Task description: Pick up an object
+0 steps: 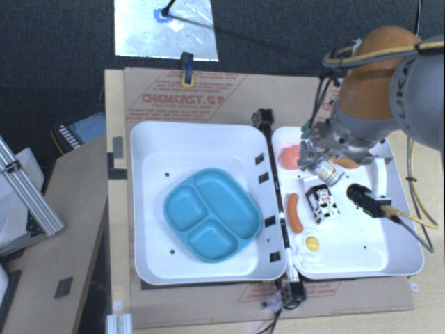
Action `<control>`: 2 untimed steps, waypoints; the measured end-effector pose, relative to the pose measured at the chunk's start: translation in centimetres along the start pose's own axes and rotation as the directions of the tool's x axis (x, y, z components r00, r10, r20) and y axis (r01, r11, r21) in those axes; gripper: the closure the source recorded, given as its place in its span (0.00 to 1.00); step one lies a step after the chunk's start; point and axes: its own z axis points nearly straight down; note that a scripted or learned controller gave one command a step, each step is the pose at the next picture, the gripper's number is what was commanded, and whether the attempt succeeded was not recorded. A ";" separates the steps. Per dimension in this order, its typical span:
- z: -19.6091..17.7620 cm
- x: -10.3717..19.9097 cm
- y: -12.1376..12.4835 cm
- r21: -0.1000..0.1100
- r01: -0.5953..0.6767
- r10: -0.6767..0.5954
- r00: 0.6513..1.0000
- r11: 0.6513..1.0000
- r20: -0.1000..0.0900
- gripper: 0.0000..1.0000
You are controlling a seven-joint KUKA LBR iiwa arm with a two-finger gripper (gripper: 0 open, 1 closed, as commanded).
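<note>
My gripper (317, 160) hangs low over the back part of the right bin (361, 256), under the grey arm with the orange band. A pink object (289, 156) lies just to its left, partly hidden by it. A black-and-white patterned object (322, 204) lies just in front of the gripper. Near the bin's left wall there is an orange sausage (295, 212), with a small fried egg (311, 243) in front of it. Something orange (347, 163) peeks out from beneath the wrist.
The left bin (149, 186) holds a blue divided plate (211, 215). A black divider (272, 186) runs between the two bins. The bench is cardboard-covered (184, 96), and a shiny sheet (165, 19) lies behind it.
</note>
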 end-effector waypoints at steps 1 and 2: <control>-0.8 5.0 0.3 -0.001 0.000 0.000 1.000 1.000 0.001 1.00; -0.2 9.9 1.8 -0.001 -0.001 0.001 1.000 1.000 0.000 1.00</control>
